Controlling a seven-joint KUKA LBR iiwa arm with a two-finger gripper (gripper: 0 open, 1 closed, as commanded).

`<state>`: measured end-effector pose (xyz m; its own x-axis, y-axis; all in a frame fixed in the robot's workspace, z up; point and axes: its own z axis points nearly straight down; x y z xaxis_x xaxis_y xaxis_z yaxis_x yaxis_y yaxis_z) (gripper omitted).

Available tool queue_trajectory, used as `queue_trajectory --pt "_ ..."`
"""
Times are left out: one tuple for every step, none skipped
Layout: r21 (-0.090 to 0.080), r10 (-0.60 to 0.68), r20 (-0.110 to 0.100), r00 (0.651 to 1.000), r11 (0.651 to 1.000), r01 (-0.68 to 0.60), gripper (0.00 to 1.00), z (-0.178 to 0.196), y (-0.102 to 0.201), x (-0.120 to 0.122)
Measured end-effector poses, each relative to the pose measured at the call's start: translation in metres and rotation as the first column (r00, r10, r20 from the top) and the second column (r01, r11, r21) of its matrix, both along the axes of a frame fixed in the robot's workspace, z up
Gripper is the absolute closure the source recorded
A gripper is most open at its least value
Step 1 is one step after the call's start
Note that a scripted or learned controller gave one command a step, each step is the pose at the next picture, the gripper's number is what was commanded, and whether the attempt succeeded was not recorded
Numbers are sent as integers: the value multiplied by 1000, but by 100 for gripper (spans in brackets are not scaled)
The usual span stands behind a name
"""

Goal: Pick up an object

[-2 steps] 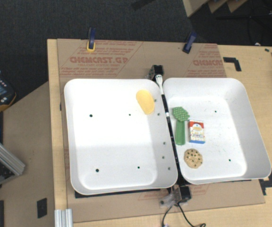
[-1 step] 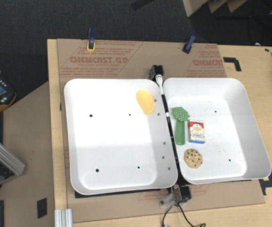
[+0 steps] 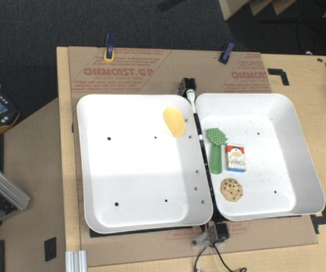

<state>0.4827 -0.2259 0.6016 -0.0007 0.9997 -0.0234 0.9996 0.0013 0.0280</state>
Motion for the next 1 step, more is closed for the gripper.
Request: queue_trajectory --pt "-4 0 5 1000 1000 0 100 11 0 0"
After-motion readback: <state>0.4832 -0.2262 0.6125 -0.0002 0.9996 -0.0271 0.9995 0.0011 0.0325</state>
